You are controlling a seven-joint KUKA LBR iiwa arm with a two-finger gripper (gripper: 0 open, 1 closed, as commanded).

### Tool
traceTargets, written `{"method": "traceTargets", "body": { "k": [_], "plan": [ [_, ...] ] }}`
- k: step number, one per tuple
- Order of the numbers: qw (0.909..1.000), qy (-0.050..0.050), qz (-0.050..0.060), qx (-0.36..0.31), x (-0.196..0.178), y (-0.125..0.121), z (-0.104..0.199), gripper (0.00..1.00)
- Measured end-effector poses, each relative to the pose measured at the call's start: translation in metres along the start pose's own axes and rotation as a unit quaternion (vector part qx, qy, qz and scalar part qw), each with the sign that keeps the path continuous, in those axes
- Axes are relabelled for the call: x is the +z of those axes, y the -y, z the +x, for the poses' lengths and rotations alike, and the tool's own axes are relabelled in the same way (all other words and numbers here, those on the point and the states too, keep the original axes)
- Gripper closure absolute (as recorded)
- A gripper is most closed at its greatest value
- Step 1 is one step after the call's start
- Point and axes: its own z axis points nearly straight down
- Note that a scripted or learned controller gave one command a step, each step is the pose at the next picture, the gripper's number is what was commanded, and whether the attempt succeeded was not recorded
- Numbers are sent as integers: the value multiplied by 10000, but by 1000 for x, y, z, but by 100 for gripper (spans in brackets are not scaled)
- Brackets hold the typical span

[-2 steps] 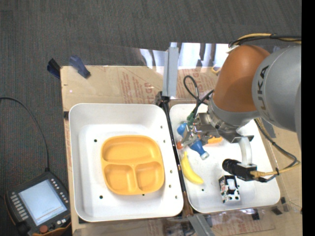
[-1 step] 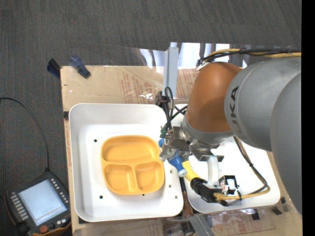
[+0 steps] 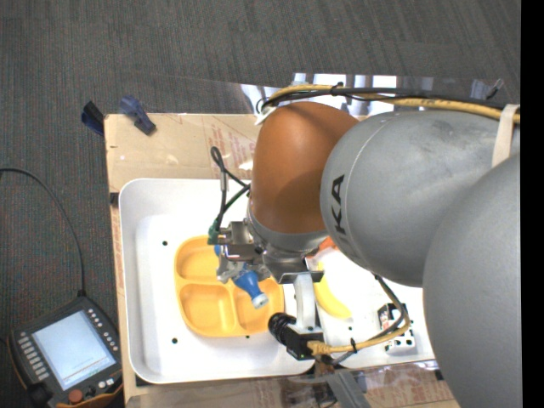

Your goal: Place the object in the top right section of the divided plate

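A yellow divided plate lies in the left white bin. My gripper hangs over the plate's right side, below the orange wrist band. A small blue object with a pale tip pokes out from under the gripper, over the plate's right-hand part. The arm hides whether it is held or resting on the plate. The plate's upper left section and lower left section show bare yellow. The arm covers its right sections.
A yellow banana-like item and a small orange piece lie in the right bin, mostly under the arm. A black cable connector hangs near the plate's lower right edge. A teach pendant sits on the floor at the lower left.
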Motion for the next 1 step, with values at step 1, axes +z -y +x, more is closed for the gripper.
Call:
{"method": "traceTargets", "body": {
  "k": [1],
  "plan": [
    [10000, 1, -1, -2, 0, 0, 0, 0]
  ]
}}
